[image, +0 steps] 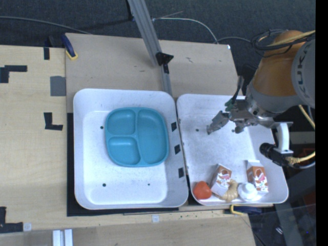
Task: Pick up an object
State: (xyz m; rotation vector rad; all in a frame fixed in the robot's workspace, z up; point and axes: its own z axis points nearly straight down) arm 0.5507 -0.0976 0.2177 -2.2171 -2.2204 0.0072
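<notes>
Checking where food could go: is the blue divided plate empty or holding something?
Empty. The blue plate in the left bin shows three bare compartments.

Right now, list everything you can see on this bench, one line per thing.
left bin: 1, white, left half of bench
right bin: 1, white, beside the left bin
divided plate: 1, teal, three compartments, in left bin
cartons: 2, red and white, near edge of right bin, second at
round object: 1, red-orange, near left corner of right bin
tan object: 1, beside the left carton
white object: 1, below the right carton
arm: 1, grey and orange, from the right
gripper: 1, dark, above right bin's bare far part
</notes>
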